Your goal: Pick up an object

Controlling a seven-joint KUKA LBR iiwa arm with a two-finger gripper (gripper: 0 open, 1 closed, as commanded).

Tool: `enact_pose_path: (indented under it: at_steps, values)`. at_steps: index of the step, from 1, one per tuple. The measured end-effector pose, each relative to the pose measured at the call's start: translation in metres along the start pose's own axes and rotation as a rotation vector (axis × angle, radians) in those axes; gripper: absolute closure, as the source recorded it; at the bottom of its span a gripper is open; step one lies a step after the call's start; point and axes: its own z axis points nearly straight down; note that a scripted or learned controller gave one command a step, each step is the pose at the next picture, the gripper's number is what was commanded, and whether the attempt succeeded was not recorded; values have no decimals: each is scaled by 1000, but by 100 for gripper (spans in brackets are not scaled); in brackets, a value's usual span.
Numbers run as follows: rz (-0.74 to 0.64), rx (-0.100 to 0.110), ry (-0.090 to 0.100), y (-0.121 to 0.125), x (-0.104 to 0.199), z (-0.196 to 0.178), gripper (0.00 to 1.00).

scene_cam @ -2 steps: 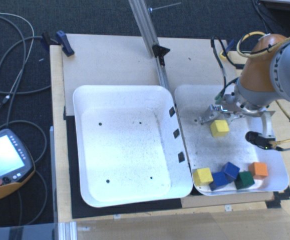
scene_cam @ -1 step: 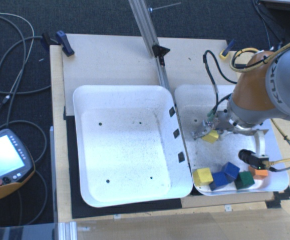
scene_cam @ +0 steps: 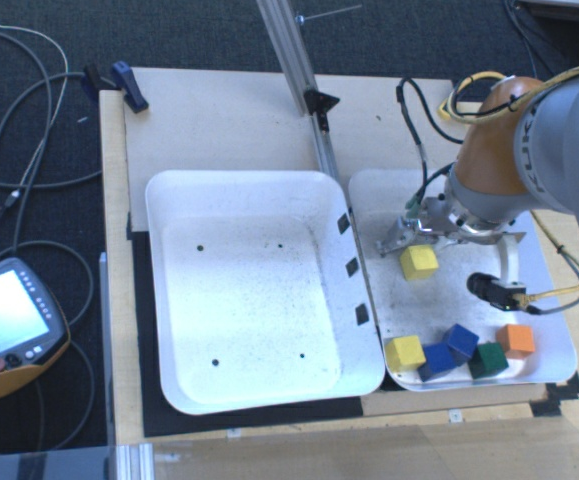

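The grey arm's two-finger gripper (scene_cam: 416, 240) hangs over the right-hand shallow white bin (scene_cam: 369, 193), directly above a yellow cube (scene_cam: 420, 261) that sits just at its six o'clock. Whether the fingers are spread or closed on the cube I cannot tell. Along the bin's six o'clock edge lie a second yellow cube (scene_cam: 405, 352), two blue blocks (scene_cam: 449, 350), a green block (scene_cam: 489, 359) and an orange block (scene_cam: 517, 340).

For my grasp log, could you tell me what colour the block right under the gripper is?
Yellow: the block by the gripper in the camera view.
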Motion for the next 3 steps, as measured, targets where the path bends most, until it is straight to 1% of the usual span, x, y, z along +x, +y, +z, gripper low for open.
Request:
enact_pose_path:
  at_steps: [1,2,3]
  values:
    - [2,8,2,-28,19,0,0]
    - [2,3,2,-26,18,-11,100]
    - [-4,-7,1,25,70,-105,100]
